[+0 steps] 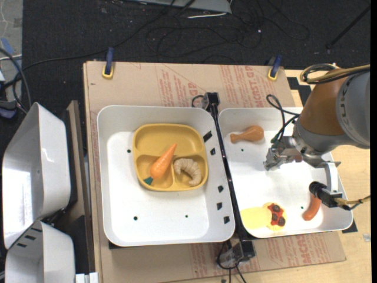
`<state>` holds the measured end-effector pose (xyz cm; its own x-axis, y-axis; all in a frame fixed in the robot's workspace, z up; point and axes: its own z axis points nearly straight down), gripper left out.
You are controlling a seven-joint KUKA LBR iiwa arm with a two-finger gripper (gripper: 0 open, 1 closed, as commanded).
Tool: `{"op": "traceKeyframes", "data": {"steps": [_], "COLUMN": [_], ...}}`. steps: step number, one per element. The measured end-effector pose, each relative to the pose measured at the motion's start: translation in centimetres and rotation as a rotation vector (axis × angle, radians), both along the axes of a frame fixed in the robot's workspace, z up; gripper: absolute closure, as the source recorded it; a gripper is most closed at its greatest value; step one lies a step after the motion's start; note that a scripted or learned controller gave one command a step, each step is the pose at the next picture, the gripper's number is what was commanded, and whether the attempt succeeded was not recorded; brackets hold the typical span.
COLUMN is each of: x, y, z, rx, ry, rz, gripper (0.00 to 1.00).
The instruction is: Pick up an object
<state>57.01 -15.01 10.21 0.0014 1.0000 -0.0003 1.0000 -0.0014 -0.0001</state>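
Two white bins sit side by side on a brown board worktop (177,81), which is held at its far edge by two clamps (108,68). The left bin (112,175) holds a yellow divided plate (147,139). An orange carrot (163,161) lies slantwise across the plate's compartments, and a pale curled shrimp (189,170) lies in the near right compartment, just beside the carrot's thick end. In the right bin (259,187), a tan drumstick (248,135) lies near the far wall with its bone end toward the divider. A yellow slice (256,218) with red and dark bits on its right end rests against the near wall, and a reddish-orange sausage (312,209) lies tilted in the near right corner. The grey arm (330,111) with its orange band reaches in from the right, and the gripper (275,159) hangs over the bare middle of the right bin. It is near the drumstick but apart from it, and well apart from the slice and the sausage. Whether the jaws stand wide or narrow cannot be told from this angle, and nothing is seen between them.
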Motion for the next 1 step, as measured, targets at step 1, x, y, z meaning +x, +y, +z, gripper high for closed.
{"op": "traceKeyframes", "data": {"steps": [1], "x": [0.61], "y": [0.47], "z": [4.49], "rx": [-0.001], "ry": [-0.005], "rz": [0.005], "gripper": [1.0]}}
